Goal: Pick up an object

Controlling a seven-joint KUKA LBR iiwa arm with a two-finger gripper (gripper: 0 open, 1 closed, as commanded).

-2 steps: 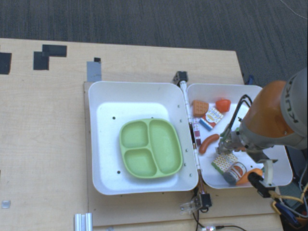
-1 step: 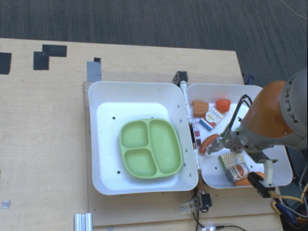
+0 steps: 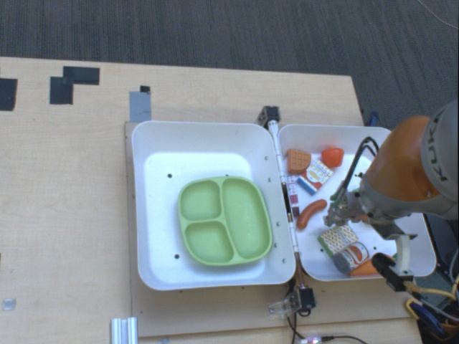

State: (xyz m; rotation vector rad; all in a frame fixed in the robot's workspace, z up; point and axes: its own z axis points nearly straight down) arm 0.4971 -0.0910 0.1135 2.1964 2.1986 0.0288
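Observation:
The right bin (image 3: 423, 260) holds several small toy foods. An orange waffle-like piece (image 3: 298, 160) and a red piece (image 3: 332, 156) lie at its far side, with a small colourful packet (image 3: 316, 173) beside them. A red-brown sausage (image 3: 310, 213) lies near the bin's left wall. Toward the near side sit a green-and-white checkered piece (image 3: 337, 239), a small can (image 3: 352, 256) and an orange carrot-like piece (image 3: 366, 268). My gripper (image 3: 339, 212) hangs low over the bin's middle, just right of the sausage and above the checkered piece. The arm's orange band (image 3: 401, 163) hides the bin's right part.
The left bin (image 3: 154, 192) holds a green three-compartment plate (image 3: 224, 221). A divider rail (image 3: 283, 185) separates the two bins. Cables (image 3: 423, 307) run by the bench's near right corner. Black and grey markers (image 3: 72, 84) lie on the wooden bench at the far left.

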